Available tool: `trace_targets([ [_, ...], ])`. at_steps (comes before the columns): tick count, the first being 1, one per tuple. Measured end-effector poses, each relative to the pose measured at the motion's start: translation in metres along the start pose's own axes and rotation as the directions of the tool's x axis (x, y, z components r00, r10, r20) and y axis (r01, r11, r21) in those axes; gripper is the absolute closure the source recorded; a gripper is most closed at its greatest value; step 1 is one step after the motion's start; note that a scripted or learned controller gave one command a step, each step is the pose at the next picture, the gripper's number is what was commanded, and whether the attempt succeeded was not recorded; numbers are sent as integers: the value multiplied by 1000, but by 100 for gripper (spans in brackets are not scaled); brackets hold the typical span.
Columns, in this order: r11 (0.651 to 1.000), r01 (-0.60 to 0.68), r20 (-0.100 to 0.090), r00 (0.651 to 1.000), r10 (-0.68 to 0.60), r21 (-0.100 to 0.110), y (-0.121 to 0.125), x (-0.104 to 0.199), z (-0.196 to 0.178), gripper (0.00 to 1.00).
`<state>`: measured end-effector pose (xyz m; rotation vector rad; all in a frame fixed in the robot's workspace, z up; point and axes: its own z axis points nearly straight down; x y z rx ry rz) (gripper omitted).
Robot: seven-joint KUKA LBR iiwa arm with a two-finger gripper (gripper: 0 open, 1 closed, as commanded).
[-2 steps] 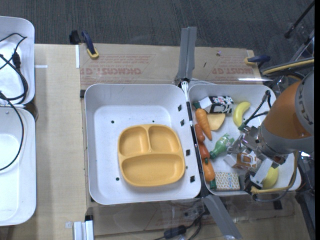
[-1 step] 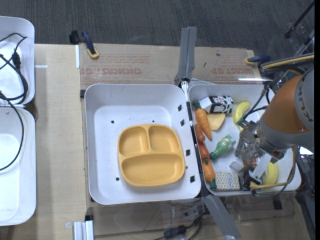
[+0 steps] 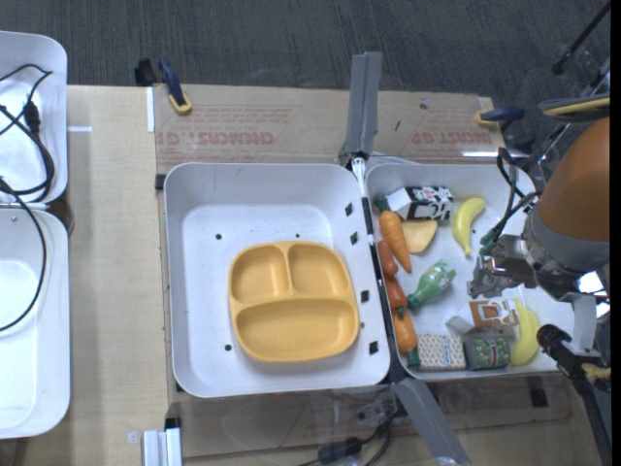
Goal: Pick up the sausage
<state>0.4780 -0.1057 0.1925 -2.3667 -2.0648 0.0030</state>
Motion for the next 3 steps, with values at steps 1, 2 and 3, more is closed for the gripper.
trace_targets([
  [1,1000,0,0,1000,0,0,0,0,0,0],
  [2,999,38,1,999,-38,1,17,60,2,0],
  [3,994,107,-1,994,-107,2,15,10,102,0],
])
